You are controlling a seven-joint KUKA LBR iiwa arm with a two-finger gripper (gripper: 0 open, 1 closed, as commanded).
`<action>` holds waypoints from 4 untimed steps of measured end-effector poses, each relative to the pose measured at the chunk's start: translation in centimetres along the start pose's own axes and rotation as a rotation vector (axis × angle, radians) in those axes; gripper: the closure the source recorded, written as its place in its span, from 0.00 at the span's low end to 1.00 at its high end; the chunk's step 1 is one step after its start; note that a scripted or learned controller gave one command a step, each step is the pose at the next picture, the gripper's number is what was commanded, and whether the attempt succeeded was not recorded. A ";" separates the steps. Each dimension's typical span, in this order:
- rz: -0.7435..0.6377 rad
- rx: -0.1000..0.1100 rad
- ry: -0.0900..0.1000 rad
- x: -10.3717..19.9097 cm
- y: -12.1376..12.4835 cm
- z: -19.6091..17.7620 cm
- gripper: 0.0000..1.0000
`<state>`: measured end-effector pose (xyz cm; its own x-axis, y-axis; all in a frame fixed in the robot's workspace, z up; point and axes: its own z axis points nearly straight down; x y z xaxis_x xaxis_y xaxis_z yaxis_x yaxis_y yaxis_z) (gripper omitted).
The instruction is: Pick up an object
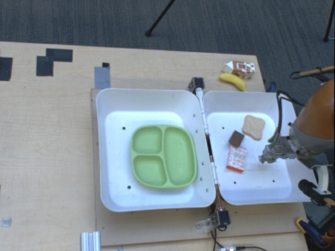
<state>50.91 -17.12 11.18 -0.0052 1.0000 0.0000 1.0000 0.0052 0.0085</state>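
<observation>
A: Low centre of the frame: cable clip (219, 219) at the bench edge (52, 166). Above it, left bin (102, 150) holding a green divided plate (163, 156).

B: And right of the seam, right bin (251, 190): red-and-white packet (236, 158), brown block (236, 138) touching its upper end, tan slice of bread (254, 126) further up.

A: Gripper (268, 156) at right of frame, low over bin floor, just beside the packet. Nothing visibly between the fingers; how wide apart, impossible to tell.

B: Risks, probably: closing on bare floor beside the packet; flat packet sliding away; block nudged aside.

A: Further back, past the bins: banana (232, 81) and small carton (239, 67), upper right. Dark squares of tape (51, 60) upper left.

B: Any writing legible?

A: None. Print on packet and carton too small to read.
</observation>
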 end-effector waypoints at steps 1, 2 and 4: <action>0.000 0.000 0.000 0.0 0.0 0.0 0.00; 0.002 -0.001 -0.002 5.4 -2.0 2.5 0.00; 0.001 -0.006 -0.003 5.5 -1.7 1.4 0.00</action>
<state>49.14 -11.67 9.81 -0.0046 1.0000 -0.0029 0.9999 0.0046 0.0149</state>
